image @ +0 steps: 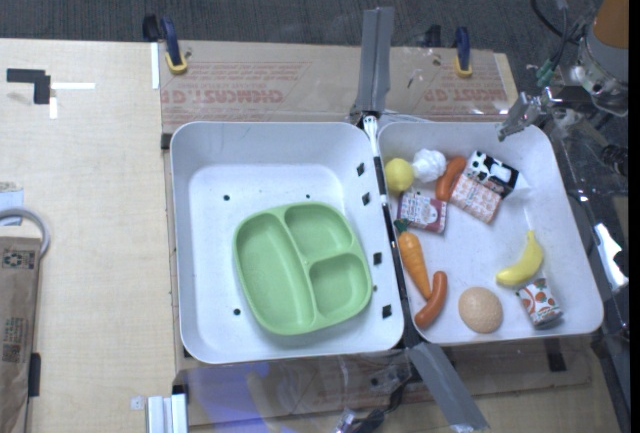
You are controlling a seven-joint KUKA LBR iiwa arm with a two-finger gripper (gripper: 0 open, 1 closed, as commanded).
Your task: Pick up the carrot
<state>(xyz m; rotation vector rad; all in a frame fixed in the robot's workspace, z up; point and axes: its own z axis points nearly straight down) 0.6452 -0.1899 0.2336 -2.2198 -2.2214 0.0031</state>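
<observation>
Two white bins on the tabletop (90,181), with the near rim of the left bin (290,353) lowest in view.
The left bin holds a green divided plate (302,266). In the right bin (580,251), the carrot (413,262) lies at the left side, just beside a sausage (431,298), with an egg (480,309) and banana (523,262) further right. The end effector (522,113) hovers over the far right corner, holding nothing; how far open it is cannot be told.

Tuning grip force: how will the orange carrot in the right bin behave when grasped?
The orange tapered carrot looks like smooth moulded plastic, so probably stiff, light and somewhat slippery. Its round body may roll or pivot if nudged, though the orange-red sausage lying close at its lower end might hinder that.
</observation>
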